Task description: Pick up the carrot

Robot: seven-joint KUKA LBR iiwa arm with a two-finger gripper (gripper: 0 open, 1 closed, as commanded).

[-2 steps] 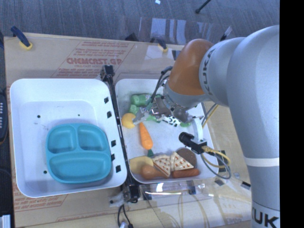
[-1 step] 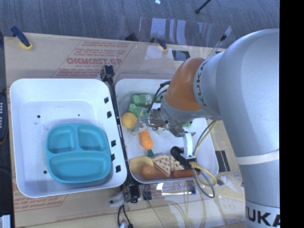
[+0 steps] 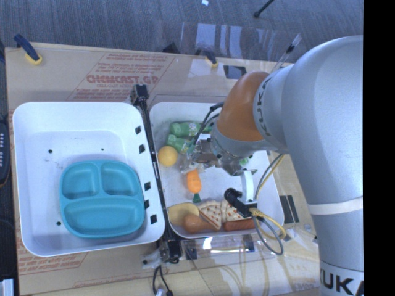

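Carrot (image 3: 194, 182) orange, small, green top, rt bin (image 3: 162, 113)

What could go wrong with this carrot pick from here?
1. The carrot is small and lies under the wrist, so the gripper may close off-centre and push it away.
2. A lemon and green items lie close by; a wrong grab seems possible.
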